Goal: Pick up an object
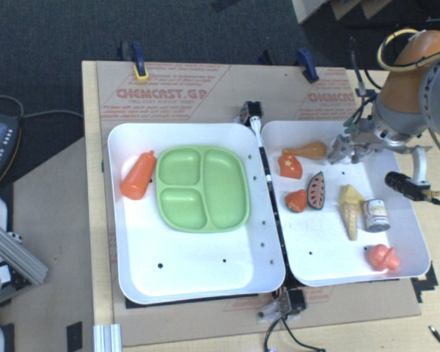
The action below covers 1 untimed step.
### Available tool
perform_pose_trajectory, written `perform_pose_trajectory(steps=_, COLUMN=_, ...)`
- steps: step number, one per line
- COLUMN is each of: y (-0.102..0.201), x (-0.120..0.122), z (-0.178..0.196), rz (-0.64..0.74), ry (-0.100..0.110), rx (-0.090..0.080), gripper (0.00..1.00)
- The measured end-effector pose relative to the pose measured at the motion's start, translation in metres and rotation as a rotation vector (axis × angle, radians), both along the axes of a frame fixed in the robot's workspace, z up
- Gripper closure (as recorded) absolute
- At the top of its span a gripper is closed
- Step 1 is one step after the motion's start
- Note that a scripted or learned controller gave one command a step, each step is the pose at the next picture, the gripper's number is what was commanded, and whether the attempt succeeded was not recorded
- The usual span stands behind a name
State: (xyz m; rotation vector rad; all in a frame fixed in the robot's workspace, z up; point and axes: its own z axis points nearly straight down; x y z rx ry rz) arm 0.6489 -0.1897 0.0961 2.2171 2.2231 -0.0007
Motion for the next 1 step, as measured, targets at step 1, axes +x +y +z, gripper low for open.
perform_pose_trajectory(steps=1, y=0.003, x=-0.0015, z=0.0632, rz=-0.002, ry=-0.005, rx=-0.001, gripper=1.0)
